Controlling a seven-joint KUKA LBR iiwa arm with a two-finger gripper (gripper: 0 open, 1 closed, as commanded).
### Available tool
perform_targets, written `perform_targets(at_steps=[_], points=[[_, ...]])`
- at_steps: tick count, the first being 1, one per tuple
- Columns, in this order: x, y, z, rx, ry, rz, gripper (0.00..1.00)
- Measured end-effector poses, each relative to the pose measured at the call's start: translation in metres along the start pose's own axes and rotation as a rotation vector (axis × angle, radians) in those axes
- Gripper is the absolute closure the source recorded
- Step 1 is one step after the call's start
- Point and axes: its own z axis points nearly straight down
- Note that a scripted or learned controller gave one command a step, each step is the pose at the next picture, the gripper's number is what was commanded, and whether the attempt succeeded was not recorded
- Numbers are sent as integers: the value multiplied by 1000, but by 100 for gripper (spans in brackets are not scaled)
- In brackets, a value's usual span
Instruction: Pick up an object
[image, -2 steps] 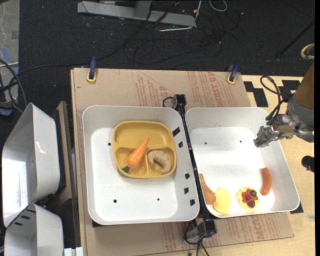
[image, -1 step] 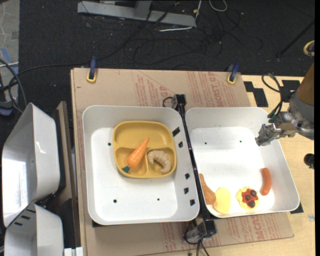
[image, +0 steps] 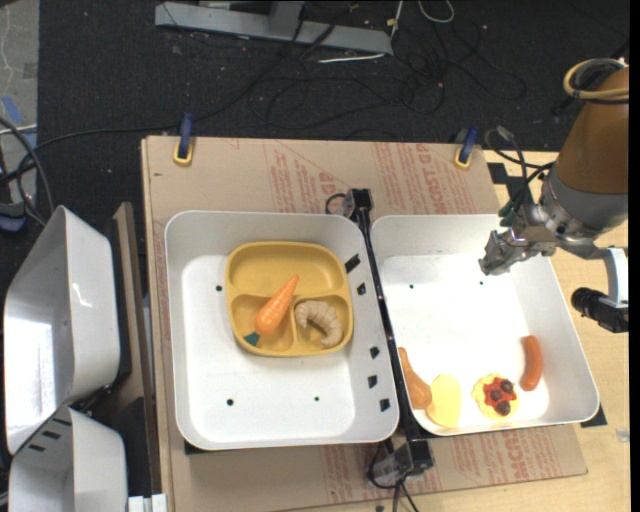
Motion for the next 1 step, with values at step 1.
perform_targets(at_steps=[1], points=[[49,15,11,3,1,0,100]])
